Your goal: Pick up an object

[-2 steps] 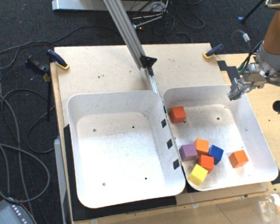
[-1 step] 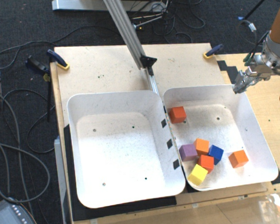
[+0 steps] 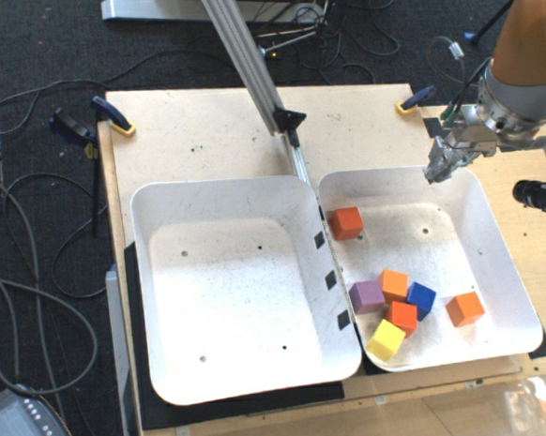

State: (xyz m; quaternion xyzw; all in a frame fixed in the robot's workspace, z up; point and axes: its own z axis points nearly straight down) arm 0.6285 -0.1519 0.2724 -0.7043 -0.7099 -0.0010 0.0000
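The right bin (image 3: 501,241) holds several small blocks. An orange-red block (image 3: 347,222) sits alone near its far left. A cluster lies toward the front: a purple block (image 3: 367,296), an orange block (image 3: 394,284), a blue block (image 3: 421,299), a red block (image 3: 402,317) and a yellow block (image 3: 386,340). Another orange block (image 3: 465,308) sits apart at the front right. My gripper (image 3: 439,170) hangs over the bin's far right rim, well away from every block, with nothing between its fingers.
The left bin (image 3: 160,221) stands beside the right one, their rims meeting at the middle. A slanted metal pole (image 3: 246,55) crosses the back of the bench. Clamps (image 3: 114,117) sit at the bench's far corners. Cables lie on the dark floor.
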